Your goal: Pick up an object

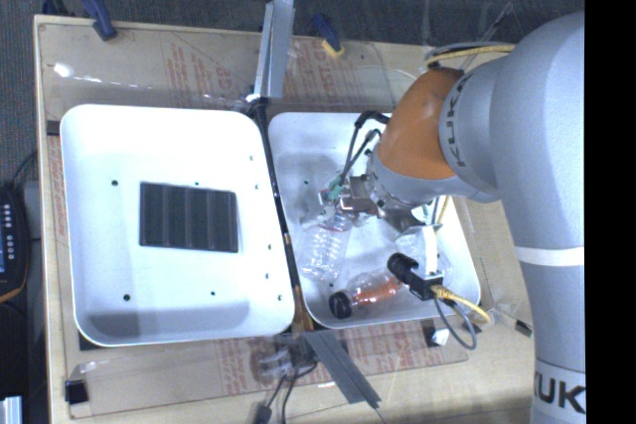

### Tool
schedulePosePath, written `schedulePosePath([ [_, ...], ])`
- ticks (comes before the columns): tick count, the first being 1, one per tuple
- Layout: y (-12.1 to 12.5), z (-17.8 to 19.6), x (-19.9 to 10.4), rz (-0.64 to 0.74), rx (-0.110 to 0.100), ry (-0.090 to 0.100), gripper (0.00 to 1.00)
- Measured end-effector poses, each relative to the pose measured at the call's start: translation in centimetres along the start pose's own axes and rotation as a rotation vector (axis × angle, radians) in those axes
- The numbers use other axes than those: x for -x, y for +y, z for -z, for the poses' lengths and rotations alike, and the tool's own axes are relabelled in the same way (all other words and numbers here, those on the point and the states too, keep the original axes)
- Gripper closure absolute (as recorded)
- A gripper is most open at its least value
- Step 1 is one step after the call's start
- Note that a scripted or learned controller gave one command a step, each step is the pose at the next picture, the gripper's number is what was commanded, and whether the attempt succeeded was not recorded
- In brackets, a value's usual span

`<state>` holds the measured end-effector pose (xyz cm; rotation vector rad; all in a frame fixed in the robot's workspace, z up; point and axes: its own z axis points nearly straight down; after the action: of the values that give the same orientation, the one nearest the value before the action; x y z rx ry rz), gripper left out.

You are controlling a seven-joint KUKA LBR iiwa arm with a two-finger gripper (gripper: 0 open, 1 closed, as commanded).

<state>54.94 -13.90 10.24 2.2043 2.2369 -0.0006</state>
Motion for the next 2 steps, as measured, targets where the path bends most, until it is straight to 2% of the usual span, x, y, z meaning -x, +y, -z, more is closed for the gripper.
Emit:
schedulePosePath([
  [1,5.0,-1.1,-0.4,-0.011,-0.004,0.001,0.0],
  [2,0.3,-1.1,0.7,0.05,-0.005,0.002,0.0],
])
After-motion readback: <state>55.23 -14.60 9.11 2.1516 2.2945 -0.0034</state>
